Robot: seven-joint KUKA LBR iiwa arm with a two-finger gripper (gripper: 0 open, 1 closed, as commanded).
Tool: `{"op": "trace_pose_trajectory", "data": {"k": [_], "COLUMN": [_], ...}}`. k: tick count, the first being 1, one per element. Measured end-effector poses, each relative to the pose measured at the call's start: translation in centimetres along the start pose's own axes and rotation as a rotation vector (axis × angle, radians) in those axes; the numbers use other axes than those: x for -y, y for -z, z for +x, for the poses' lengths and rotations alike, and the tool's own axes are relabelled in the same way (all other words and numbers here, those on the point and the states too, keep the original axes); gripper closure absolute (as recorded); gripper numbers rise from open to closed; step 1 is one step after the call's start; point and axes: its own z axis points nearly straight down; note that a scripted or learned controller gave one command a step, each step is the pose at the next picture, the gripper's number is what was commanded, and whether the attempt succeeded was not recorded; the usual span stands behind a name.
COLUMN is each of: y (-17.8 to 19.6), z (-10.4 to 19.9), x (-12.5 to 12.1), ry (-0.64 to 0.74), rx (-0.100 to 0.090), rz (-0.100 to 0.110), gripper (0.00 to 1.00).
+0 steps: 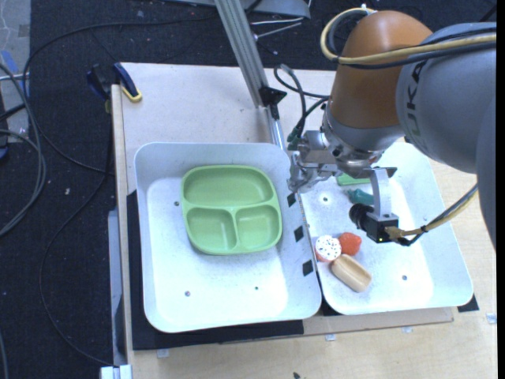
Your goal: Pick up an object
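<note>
Left bin (158,290): you had a green tray (232,208) inside.
Right bin (426,283): bun (351,273), tomato (350,243), spotted ball (328,248) clustered at 6 o'clock.
Gripper (304,176): over the bins' divider, 9 o'clock of right bin; you couldn't tell its state.

Two white bins (158,290) sit on a pale bench (189,93); one contains a light green divided plate (231,209), the other a white red-speckled piece (328,248), an orange-red piece (350,243), a tan piece (351,273) and a teal item (359,195); the arm (442,93) is grey with an orange band (383,61).
</note>
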Motion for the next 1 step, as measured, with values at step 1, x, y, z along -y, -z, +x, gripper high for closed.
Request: {"op": "trace_pose_trajectory", "data": {"k": [1], "y": [-0.12], "z": [4.92], "x": [-0.73], "ry": [0.000], "rx": [0.001], "rz": [-0.002], "gripper": [1.00]}}
